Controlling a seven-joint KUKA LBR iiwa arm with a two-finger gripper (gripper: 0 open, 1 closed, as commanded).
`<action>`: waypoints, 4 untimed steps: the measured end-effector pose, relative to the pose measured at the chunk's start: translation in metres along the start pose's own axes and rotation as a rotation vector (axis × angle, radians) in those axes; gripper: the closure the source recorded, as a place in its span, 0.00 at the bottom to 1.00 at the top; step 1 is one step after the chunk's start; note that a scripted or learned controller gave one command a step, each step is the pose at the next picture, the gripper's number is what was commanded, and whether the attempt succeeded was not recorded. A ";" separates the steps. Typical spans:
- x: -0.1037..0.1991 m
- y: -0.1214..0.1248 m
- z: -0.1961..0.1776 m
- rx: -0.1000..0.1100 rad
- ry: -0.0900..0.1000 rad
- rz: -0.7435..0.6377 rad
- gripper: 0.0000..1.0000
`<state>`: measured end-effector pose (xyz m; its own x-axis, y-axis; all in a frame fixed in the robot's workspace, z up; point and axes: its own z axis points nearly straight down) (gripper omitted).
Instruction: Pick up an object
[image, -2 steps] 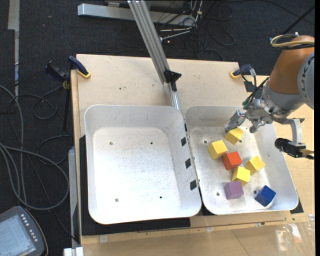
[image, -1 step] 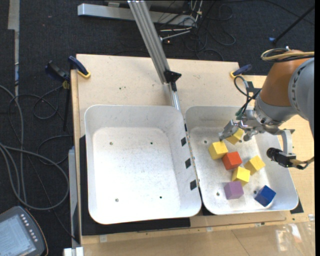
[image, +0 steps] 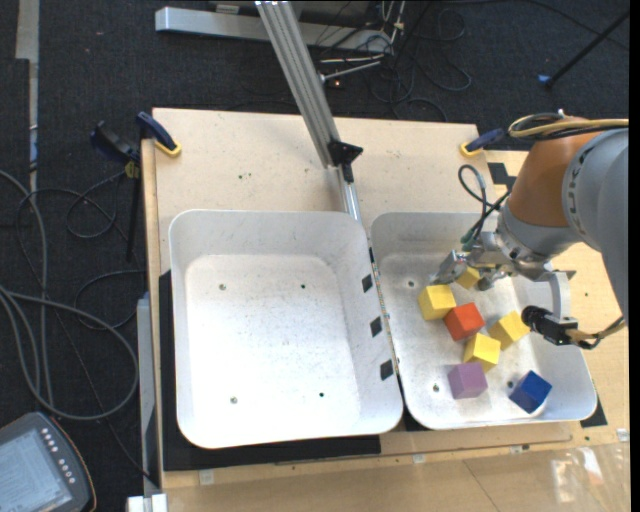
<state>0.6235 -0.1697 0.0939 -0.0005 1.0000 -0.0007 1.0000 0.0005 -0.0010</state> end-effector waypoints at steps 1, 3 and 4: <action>0.000 0.001 -0.012 -0.003 -0.001 0.000 1.00; 0.001 0.000 -0.140 -0.010 -0.002 -0.002 1.00; 0.001 0.002 -0.178 -0.008 -0.002 -0.003 1.00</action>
